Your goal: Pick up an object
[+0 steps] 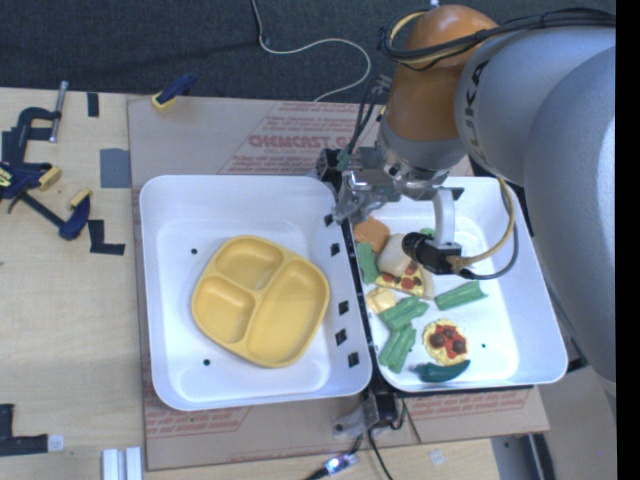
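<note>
The right bin [520,338] holds several toy foods. A brown bread-like piece [372,233] lies at its upper left, with a pizza slice [404,280] just below it. Green bean-like pieces [460,295] [403,313] [397,347] are scattered around the middle. Lower down are a small round pizza [445,340] and a dark green pepper [440,372]. My gripper [362,196] hangs over the bin's upper left corner, just above the brown piece. The wrist body hides its tips. I see nothing held in it.
The left bin [170,268] holds a yellow divided plate [262,300]. The wall shared by the two bins [350,308] runs just left of the food. Blue clamps [40,183] lie on the bench at far left. A black cable plug [430,253] hangs from the wrist over the food.
</note>
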`<state>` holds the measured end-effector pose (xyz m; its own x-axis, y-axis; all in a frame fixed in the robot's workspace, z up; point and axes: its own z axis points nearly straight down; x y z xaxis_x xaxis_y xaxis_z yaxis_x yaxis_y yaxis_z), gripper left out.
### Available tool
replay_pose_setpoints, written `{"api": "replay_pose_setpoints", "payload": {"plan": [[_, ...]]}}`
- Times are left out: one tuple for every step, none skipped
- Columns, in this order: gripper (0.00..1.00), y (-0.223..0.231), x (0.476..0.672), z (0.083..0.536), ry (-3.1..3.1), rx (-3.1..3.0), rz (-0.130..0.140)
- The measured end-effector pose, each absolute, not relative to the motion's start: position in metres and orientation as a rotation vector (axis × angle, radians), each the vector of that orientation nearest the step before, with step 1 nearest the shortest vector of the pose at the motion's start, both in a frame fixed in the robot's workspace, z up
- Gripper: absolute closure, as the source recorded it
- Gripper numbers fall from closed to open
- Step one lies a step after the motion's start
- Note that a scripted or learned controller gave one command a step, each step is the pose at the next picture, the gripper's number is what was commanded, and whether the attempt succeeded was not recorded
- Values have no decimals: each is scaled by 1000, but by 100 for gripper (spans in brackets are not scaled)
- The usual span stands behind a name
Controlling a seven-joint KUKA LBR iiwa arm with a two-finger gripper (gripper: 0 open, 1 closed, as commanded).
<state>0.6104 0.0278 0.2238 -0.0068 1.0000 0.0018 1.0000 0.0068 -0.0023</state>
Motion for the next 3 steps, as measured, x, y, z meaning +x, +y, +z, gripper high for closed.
{"api": "replay_pose_setpoints", "payload": {"plan": [[100, 71, 587, 233, -2226, -2212, 2], [100, 75, 579, 233, -2223, -2216, 4], [100, 76, 582, 233, -2223, -2217, 2]]}}
